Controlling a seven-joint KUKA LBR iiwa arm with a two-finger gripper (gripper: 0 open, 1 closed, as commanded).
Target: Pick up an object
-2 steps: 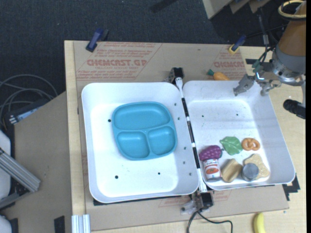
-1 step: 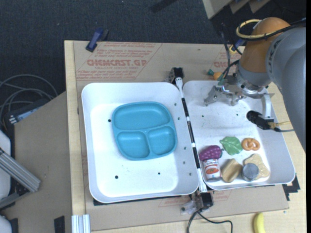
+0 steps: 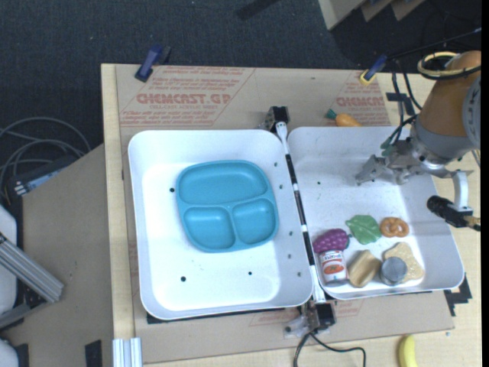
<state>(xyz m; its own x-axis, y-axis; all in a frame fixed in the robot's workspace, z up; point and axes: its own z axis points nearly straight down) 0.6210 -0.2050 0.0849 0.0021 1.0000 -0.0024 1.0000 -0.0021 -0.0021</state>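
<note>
The gripper [image 3: 376,171] hangs over the upper part of the right bin [image 3: 336,147], well apart from the toys; whether it is apart or together I cannot tell, because the metal parts merge at this size; nothing is seen held.

The things to pick lie in a cluster at the near corner of the right bin: purple grapes [image 3: 331,241], a green leaf [image 3: 364,228], a pretzel [image 3: 394,225], a small can [image 3: 333,265] with a red label, a bun [image 3: 364,268], a grey disc [image 3: 393,270] and under it a tan slice [image 3: 411,259] like bread.

They look like plastic play food, so I judge them light, stiff and rather smooth, not fragile; they may slip or slide away on the glossy white floor of the bin.

The can is a cylinder lying on its side and may roll; I would take it across its round body. The bun is rounded and thick, so it gives good sides for two fingers. The leaf and pretzel are flat and thin, harder to catch; the grapes are bumpy, which may help the hold.

The pieces touch each other, so a neighbour can be pushed.

In the left bin [image 3: 153,205] lies a blue tray [image 3: 226,205] with three compartments, matte and shallow.
</note>
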